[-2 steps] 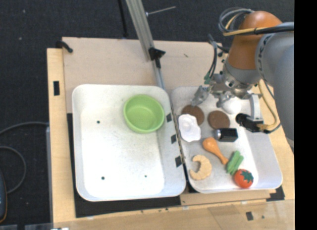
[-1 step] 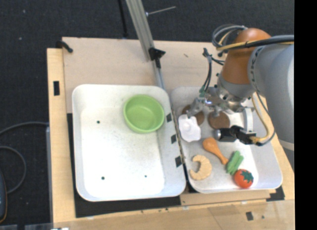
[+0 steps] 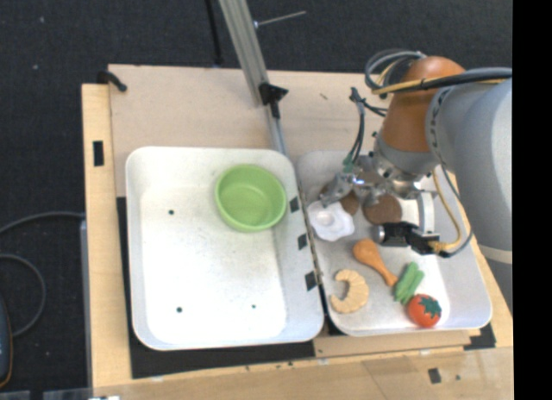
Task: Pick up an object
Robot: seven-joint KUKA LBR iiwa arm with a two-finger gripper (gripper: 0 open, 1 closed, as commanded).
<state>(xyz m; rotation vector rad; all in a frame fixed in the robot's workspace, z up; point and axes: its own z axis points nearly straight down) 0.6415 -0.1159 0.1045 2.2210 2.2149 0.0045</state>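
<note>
Nearest you, along the front edge of the right bin [image 3: 473,303], lie a croissant [image 3: 349,290], a tomato [image 3: 423,309] and a green vegetable [image 3: 409,279], with a chicken drumstick [image 3: 376,259] just behind them. These toys lie loose and apart, so you could reach each one singly. Your gripper [image 3: 358,184] hangs low over the bin's back part, near a white object [image 3: 332,221] and a brown object [image 3: 382,209]; I cannot tell how far it is open or whether it holds anything. Over in the left bin [image 3: 172,303] a green bowl [image 3: 250,197] sits alone, well apart from the arm.
</note>
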